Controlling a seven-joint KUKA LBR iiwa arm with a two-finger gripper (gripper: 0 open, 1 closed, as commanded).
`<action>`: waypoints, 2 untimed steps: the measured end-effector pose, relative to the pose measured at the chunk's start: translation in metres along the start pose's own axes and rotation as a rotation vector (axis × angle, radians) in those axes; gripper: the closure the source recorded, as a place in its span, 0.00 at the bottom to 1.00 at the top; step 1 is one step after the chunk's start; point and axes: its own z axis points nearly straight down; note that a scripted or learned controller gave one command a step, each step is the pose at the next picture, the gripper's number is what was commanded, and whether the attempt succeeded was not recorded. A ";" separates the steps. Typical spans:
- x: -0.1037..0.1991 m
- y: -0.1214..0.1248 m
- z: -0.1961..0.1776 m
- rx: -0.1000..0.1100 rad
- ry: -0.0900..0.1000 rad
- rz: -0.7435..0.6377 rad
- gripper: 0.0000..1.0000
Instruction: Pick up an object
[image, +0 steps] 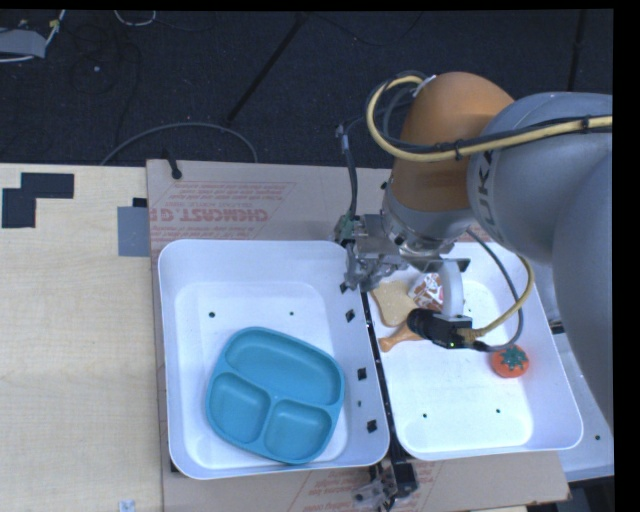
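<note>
Two bins; my end effector (378, 268) sits low at 10 o'clock in the right bin (470, 425).
I judge it is there for the tan paddle-shaped piece (395, 303) just beside it at 4 o'clock; wide or narrow, I cannot tell. A red-and-white item (428, 292) crowds that piece, the bin wall hems in 9 o'clock, an orange tomato toy (510, 362) lies apart at 3 o'clock, and a blue divided plate (275, 395) occupies the left bin (195, 300).

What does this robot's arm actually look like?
The arm is thick, rounded and smooth, grey with an orange band above the wrist. A yellow cable loops around the band and runs along the grey shell. At its end sits a small, dark metal gripper.
</note>
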 end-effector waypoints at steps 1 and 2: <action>0.058 0.004 0.004 -0.002 0.000 -0.002 1.00; 0.056 0.004 0.004 -0.002 -0.001 0.002 0.00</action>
